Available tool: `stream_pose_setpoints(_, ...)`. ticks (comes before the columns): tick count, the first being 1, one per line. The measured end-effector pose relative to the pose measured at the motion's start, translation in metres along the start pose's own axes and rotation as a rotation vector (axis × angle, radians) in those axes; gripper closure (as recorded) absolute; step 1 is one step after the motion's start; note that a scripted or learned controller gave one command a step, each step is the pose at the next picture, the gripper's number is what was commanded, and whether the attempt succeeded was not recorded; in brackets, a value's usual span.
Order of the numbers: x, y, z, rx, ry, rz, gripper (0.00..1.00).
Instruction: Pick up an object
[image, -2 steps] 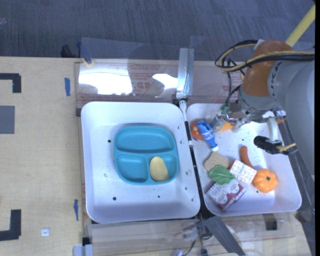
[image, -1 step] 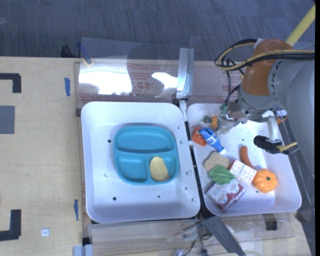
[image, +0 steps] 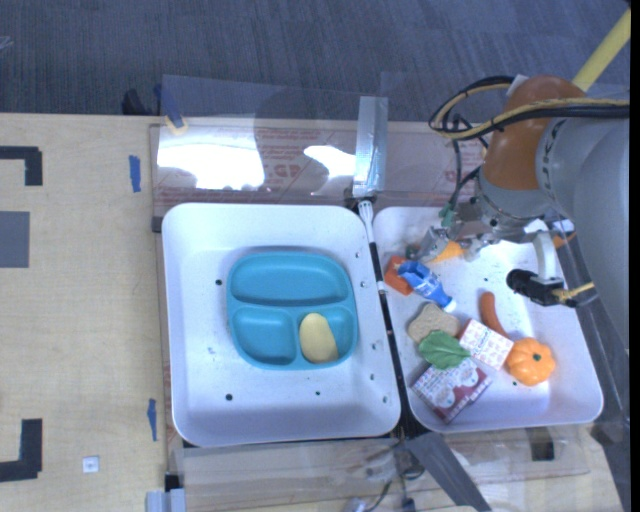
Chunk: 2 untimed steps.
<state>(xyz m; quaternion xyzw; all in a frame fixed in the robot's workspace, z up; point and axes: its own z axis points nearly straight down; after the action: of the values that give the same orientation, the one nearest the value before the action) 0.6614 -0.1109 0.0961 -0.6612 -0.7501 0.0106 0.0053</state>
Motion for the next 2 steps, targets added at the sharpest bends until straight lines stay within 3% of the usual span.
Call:
stream_pose_setpoints(1, 0.0004, -0.0024, -0.0084, 0.011, 0.004, 0.000, 1.00)
stream_pose_setpoints(2, 0.0007, -0.0021, -0.0084, 0.011, 0.003, -0.001, 0.00)
